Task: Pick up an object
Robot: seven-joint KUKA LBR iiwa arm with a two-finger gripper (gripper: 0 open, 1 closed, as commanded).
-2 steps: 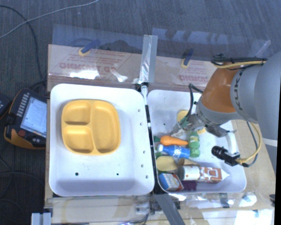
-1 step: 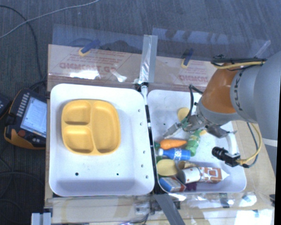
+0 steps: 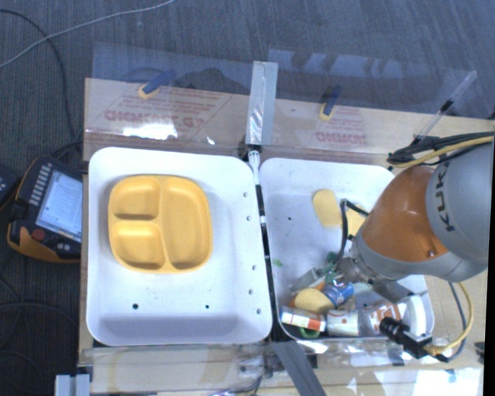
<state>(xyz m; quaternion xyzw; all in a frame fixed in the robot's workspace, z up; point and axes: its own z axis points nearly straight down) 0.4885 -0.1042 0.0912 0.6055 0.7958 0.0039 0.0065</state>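
Note:
My gripper [image 3: 337, 279] reaches down into the right bin [image 3: 291, 195], right over a pile of small objects at its near side. Directly beneath it lie a blue object [image 3: 340, 294] and a yellow rounded object [image 3: 310, 301]. A white tube with a red and green label [image 3: 322, 324] lies along the bin's near wall. A pale yellow oval piece [image 3: 325, 205] rests apart from the pile, farther back in the bin. The orange and grey wrist [image 3: 407, 222] hides the right part of this bin.
The left bin [image 3: 101, 309] holds a yellow divided plate [image 3: 158, 222]. A teach pendant [image 3: 47, 210] lies on the floor left of the bench. Clear plastic panels [image 3: 261, 103] stand behind the bins, and cables [image 3: 432, 149] run at the right.

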